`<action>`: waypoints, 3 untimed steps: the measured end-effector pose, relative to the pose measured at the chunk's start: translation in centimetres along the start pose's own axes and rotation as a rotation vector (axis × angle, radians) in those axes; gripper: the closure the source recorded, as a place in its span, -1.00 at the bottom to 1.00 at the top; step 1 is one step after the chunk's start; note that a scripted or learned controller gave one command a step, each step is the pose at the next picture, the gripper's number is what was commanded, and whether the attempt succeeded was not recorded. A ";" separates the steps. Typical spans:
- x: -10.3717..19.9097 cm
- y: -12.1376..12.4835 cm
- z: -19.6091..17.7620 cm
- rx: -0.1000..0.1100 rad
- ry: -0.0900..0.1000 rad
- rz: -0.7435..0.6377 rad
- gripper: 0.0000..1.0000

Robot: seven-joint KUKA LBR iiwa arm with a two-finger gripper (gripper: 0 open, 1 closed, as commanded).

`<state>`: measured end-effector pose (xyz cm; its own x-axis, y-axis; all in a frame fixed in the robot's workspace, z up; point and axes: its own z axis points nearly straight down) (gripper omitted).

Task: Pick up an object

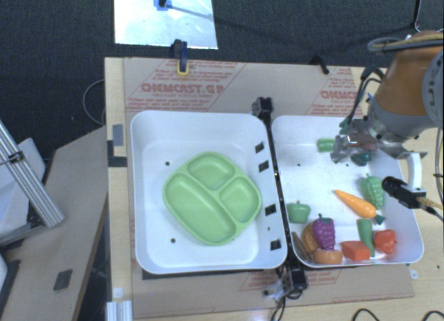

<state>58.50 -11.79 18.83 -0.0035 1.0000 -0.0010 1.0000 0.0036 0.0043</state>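
The arm [409,84] runs off the right edge, so its upper links are cut away. The gripper [345,148] is too small and blurred to show how its jaws stand. It covers part of a small green piece [325,145], whose kind cannot be told. Toys in the right bin's near corner [347,261] overlap, hiding each other's outlines.

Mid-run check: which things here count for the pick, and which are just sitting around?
For the pick:
gripper
green piece by the gripper
carrot
purple grapes
green pepper
right bin

Lying about:
green divided plate
left bin
blue-and-yellow clamp
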 end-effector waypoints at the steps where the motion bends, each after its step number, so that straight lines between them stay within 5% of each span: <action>1: 0.0 0.1 -3.8 0.000 0.000 -0.001 1.00; 3: 11.4 -2.8 -4.2 0.003 0.004 -0.007 1.00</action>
<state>55.63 -0.41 22.96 -0.0107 0.9999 0.0027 0.9999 0.0107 0.0016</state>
